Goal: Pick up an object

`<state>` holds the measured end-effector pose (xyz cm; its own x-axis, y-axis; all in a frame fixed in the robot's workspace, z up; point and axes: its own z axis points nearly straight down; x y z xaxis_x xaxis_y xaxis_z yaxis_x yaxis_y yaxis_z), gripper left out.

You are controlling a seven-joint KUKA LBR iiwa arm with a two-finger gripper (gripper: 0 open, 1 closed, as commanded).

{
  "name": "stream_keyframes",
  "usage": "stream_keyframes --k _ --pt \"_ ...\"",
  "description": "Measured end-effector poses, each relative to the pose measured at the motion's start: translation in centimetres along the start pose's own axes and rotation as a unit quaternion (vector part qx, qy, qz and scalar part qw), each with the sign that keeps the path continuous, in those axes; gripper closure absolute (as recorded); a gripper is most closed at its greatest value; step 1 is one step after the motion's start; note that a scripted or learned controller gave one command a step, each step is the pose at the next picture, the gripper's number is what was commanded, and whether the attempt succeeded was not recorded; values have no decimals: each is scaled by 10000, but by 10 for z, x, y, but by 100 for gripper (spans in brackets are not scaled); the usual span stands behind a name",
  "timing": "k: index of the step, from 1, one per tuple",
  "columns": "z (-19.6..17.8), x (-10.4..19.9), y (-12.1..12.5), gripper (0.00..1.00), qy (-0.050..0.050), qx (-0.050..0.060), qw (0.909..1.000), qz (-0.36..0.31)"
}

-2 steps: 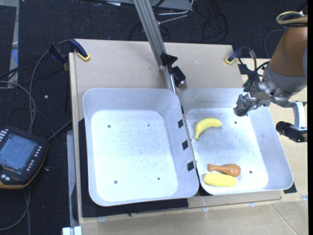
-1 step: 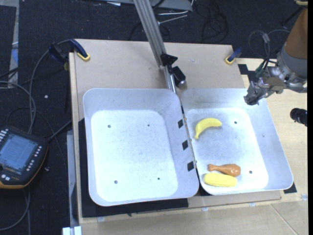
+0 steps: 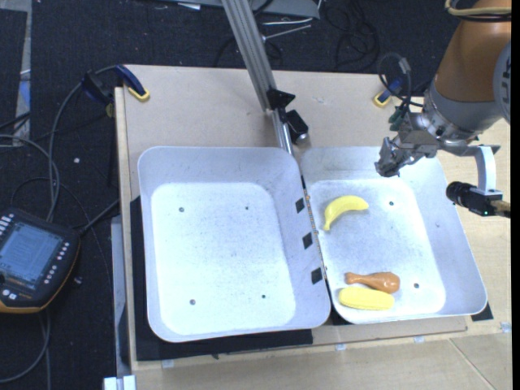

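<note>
A yellow banana (image 3: 344, 210) lies in the upper left of the right bin (image 3: 455, 254). Near that bin's front edge rest an orange-brown chicken drumstick (image 3: 374, 280) and, just below it and touching it, a yellow lemon-like piece (image 3: 366, 299). My gripper (image 3: 388, 162) hangs over the bin's far rim, up and to the right of the banana and apart from it. Nothing shows between its dark fingers.
The left bin (image 3: 219, 246) lies beside the right one, the two meeting along a dark seam. A slanted metal pole (image 3: 258, 55) with a black clamp stands behind the bins. A teach pendant (image 3: 28, 258) lies off the bench at the left.
</note>
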<state>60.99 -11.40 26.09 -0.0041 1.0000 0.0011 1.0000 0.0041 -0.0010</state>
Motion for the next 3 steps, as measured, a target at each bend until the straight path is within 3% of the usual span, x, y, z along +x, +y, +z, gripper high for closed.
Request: stream_keyframes --k 1,3 --pt "10 56 16 100 0 -1 10000 -4" --pt "32 166 23 100 -1 1 10000 -1"
